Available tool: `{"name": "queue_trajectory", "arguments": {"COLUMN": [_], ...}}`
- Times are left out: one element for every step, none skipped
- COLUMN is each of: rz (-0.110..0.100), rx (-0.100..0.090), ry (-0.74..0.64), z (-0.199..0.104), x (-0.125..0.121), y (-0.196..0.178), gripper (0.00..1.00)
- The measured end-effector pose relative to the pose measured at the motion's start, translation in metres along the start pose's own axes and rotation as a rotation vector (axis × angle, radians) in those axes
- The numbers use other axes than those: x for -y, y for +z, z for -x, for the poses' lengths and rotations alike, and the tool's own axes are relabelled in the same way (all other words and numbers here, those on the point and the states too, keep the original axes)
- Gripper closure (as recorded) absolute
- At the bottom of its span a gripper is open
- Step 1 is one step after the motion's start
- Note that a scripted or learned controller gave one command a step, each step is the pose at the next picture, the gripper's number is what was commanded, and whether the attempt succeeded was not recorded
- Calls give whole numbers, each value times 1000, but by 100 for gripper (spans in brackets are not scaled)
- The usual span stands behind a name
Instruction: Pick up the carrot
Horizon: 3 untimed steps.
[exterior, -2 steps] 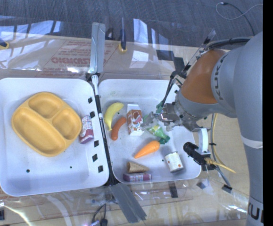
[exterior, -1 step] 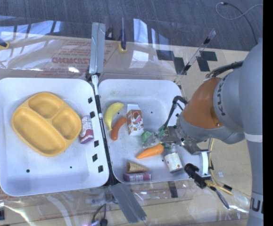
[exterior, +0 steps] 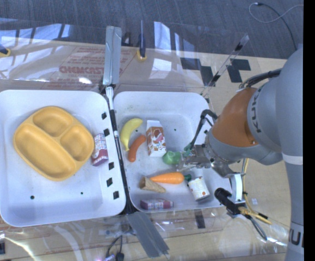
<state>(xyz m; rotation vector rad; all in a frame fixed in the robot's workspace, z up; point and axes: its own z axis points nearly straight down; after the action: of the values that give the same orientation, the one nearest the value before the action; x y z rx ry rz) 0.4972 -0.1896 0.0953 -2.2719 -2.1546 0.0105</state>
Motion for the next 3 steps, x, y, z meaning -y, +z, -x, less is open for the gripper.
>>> {"name": "queue_trajectory", "arguments": {"rz": [0, -7, -7], "rx": [0, -1, -1], "ry": [0, -6, -6], "z": [0, -1, -1], "x": [0, 0, 0], "y": [0, -6, -6], "gripper": [0, 100, 0]}}
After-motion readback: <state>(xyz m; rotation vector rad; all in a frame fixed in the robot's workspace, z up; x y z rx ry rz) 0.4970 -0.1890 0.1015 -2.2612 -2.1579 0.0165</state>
